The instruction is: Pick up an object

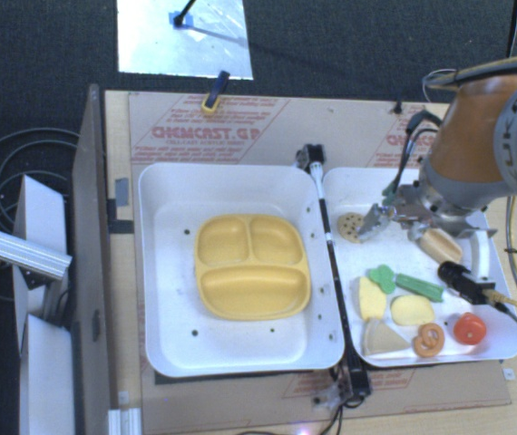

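Observation:
My gripper [376, 219] hangs low over the back left part of the right bin [503, 343], with the grey and orange arm reaching in from the right. Just left of it lies a round tan cookie [350, 226] with holes. A tan bread roll [440, 244] lies just to the right, partly under the wrist. Nearer the front are a green vegetable piece [382, 277], a green bean pod [420, 286], two yellow pieces [372, 299] [411, 310], a pale wedge [383, 337], a pretzel [428, 339] and a red tomato [468, 329].
The left bin [172, 333] holds a yellow divided plate [251, 265]. A black divider bar [329, 243] runs between the two bins. Cardboard lies behind the bins, and cables and a metal rail are off the bench's left side.

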`<state>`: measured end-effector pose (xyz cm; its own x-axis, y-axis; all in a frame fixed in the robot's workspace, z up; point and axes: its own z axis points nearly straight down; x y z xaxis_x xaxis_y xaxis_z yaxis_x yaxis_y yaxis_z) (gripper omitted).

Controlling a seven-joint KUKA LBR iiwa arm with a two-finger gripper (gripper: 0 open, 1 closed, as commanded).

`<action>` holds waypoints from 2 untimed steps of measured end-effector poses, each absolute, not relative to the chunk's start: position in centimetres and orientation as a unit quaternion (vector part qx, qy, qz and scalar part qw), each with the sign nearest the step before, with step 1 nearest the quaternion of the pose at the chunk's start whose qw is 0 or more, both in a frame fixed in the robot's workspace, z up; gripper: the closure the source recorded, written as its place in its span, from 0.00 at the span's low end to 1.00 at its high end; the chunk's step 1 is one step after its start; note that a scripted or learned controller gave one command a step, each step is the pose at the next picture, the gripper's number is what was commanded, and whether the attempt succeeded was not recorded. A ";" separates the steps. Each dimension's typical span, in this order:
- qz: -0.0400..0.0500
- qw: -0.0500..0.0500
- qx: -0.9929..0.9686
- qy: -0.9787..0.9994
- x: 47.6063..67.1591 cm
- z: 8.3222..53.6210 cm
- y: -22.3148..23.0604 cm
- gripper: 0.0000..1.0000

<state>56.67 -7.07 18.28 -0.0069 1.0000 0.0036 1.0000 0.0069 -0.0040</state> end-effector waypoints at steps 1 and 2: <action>-0.001 0.000 -0.708 -0.706 54.2 8.2 -8.7 0.00; -0.001 -0.002 -0.707 -0.707 56.4 8.5 -12.1 0.00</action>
<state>56.44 -12.15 8.50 0.0010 1.0000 -0.0021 1.0000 -0.0010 0.0042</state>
